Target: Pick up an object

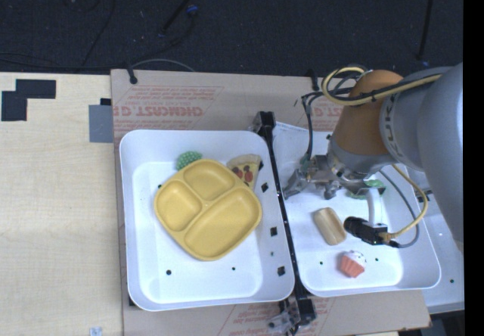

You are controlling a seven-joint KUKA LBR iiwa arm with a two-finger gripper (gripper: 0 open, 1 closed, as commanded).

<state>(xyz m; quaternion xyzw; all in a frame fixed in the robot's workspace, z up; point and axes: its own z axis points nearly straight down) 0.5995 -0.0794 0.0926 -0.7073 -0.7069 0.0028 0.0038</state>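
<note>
**Target.** The bread roll [329,225] is the loose thing nearest the tool. It lies flat on the floor of the right bin [412,270], toward the 9 o'clock side and apart from every wall. Its long axis runs from 11 o'clock to 5 o'clock in the camera view. Both ends look alike, so it has no distinct pointing direction.

**Tool.** The tool [311,188] hangs near the roll at its 11 o'clock end, close to the divider between the bins. Whether it is spread or pressed together cannot be told.

**Procedure (judged).**
1. Shift the tool toward 5 o'clock until it is centred over the roll's middle.
2. Turn the wrist so the closing line runs 2 o'clock to 8 o'clock, across the short width.
3. Descend straight down and close on the long flanks.

**Surroundings.** A cupcake [352,264] sits at 5 o'clock of the roll, near but apart; keep clear of it. The left bin [151,270] holds a yellow plate [208,208], with a pizza slice [244,169] at its 1 o'clock edge. Both bins rest on the surface [60,213].
</note>
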